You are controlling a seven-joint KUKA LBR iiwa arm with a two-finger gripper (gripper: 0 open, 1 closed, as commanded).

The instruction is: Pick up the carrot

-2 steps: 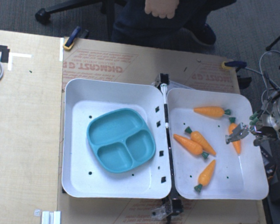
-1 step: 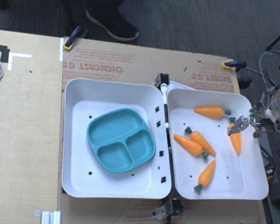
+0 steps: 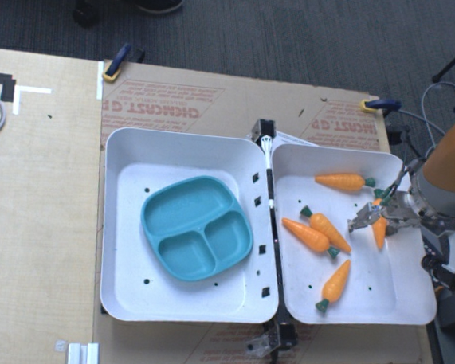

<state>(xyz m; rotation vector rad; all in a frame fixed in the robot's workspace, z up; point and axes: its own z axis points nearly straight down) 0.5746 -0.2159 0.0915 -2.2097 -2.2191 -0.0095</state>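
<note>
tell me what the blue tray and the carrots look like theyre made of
Blue tray: likely moulded plastic, one even teal colour, smooth rounded compartment walls, soft sheen. Carrots, such as the one at the bin's far side: probably toy plastic, uniform orange, smooth skin, stubby green tops.

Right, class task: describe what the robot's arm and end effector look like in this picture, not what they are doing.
The arm enters from the right: a rounded grey body with an orange band above the wrist. The end effector is small, dark grey metal with thin fingers. Grey cables loop behind the arm near the bench's far right corner.

Gripper (image 3: 375, 215) over right bin (image 3: 407, 310), carrot (image 3: 379, 232) between fingers; four carrots loose.
</note>
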